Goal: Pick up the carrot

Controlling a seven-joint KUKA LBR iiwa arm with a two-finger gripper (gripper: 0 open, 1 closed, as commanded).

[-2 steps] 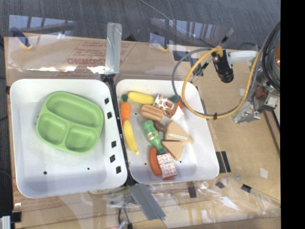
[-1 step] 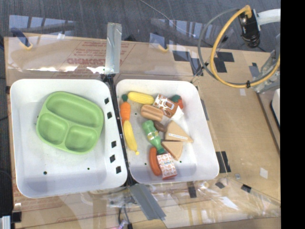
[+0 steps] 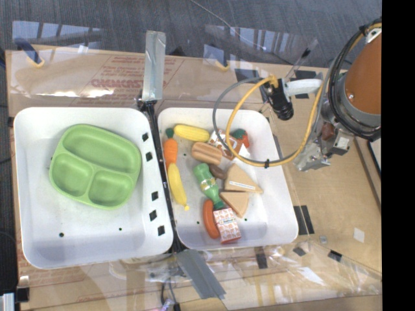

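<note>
The carrot (image 3: 170, 151) is orange with a green top. It lies along the left wall of the right bin (image 3: 280, 193), its green end pointing to the back. The gripper (image 3: 318, 154) hangs outside that bin, just past its right wall and well to the right of the carrot. Nothing shows in its grasp. A yellow cable loops from the wrist over the bin's back right corner.
Around the carrot lie a corn cob (image 3: 191, 133), a yellow banana (image 3: 176, 184), a hot dog (image 3: 207, 153), a green bottle (image 3: 207, 181), sandwich wedges (image 3: 240, 188) and a red carton (image 3: 227, 225). A green divided plate (image 3: 96, 166) sits in the left bin (image 3: 32, 238).
</note>
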